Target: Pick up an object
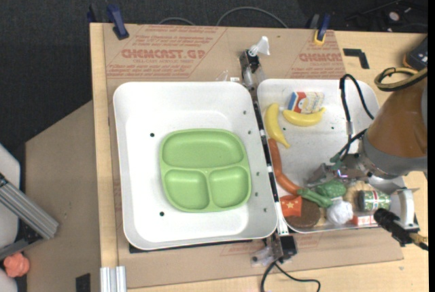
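End effector is hanging low in the right bin, over the clutter at its front edge; grip state cannot be told, the wrist is covering it. Nearest candidate, a green leafy toy, is lying just beside a white ball and a small can. Probably light, soft plastic; pinching across its middle seems best. 2 bananas are lying farther back, apart.

Grey arm with broad orange band, black cable alongside, metal claw.
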Robot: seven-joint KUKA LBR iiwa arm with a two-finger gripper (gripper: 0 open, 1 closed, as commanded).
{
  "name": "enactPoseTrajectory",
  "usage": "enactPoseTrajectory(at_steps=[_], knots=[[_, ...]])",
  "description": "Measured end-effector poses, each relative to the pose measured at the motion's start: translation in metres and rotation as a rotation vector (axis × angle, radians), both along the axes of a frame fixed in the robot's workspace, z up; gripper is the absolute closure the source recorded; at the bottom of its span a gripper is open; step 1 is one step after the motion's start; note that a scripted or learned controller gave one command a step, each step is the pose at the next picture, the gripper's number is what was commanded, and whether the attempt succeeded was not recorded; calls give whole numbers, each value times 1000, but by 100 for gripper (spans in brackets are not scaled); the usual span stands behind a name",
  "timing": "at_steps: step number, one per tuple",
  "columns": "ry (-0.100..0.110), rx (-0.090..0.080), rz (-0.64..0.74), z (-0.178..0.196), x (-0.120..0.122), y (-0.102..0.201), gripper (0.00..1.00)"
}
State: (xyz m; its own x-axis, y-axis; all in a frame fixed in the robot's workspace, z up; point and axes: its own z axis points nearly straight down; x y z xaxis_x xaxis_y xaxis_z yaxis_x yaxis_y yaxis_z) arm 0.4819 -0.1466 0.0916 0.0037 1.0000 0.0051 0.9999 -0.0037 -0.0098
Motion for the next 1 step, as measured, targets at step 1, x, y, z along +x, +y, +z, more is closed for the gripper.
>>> enactPoseTrajectory(at_steps=[1], knots=[[-15,-6,3,11,7,-1,100]])
